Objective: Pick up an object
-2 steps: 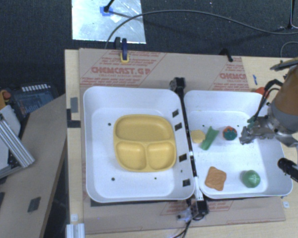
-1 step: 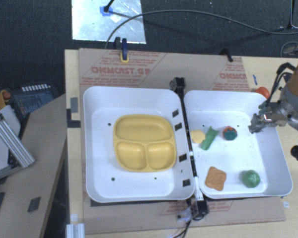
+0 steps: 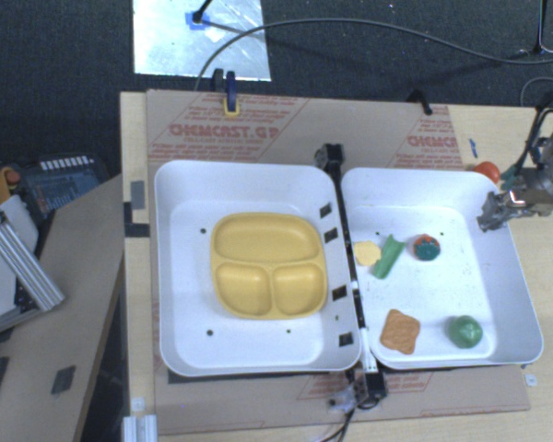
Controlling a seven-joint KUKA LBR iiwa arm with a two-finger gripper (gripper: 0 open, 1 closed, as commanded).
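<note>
Tabletop point(image 3: 415, 127) under cardboard, dark carpet beyond. Left bin point(image 3: 180, 191) holds yellow tray point(image 3: 263, 263). Right bin point(image 3: 498, 274): green ball point(image 3: 464, 331), orange piece point(image 3: 400, 331). Hand point(image 3: 498, 212) over its right rim, grip unreadable.

Two white bins point(image 3: 249, 178); one yellow tray point(image 3: 263, 265); five small objects point(image 3: 401, 331).

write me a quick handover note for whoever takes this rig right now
Gripper: at the right bin's far right edge, above the rim, holding nothing.
Right bin: green stick-shaped piece over a yellow disc, a red and teal ball, an orange toast-like piece, a green ball.
Left bin: yellow divided tray.
Done: nothing picked yet.
Left: the whole pick.
</note>
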